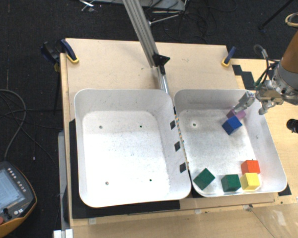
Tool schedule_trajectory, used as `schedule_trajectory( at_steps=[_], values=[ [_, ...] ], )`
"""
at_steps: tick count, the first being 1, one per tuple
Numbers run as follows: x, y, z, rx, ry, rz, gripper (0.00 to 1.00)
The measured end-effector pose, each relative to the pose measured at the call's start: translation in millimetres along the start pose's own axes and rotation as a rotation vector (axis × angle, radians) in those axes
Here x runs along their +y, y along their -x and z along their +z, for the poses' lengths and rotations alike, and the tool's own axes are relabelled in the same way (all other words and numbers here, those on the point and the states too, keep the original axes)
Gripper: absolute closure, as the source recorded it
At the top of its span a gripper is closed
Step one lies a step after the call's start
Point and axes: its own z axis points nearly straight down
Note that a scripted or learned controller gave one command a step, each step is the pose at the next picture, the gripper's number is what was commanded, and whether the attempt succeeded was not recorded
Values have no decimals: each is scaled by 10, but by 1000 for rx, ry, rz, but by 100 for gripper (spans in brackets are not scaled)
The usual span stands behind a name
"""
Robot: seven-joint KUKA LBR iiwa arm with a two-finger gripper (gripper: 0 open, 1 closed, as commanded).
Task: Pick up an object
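view: single fixed camera above wooden bench (119, 66) | faces: down at a slant | range: moderately far, framing both shallow white plastic bins (89, 103) whole

No readable text, labels, brands or numbers anywhere. The handheld pendant (7, 197) at lower left of the frame has a lit screen, but its content is too small and blurred to read.

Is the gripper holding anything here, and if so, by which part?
Cannot be told: the gripper is beside the purple block and blue block, but no grasp is visible.
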Motion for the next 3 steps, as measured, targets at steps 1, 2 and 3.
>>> schedule_trajectory(
  at_steps=[1,2,3],
  values=[
    [61,0,1087,3,-2,0,0],
    [70,0,953,0,2,-2,100],
    [412,-324,1034,-4,-38,2,100]
  ],
)
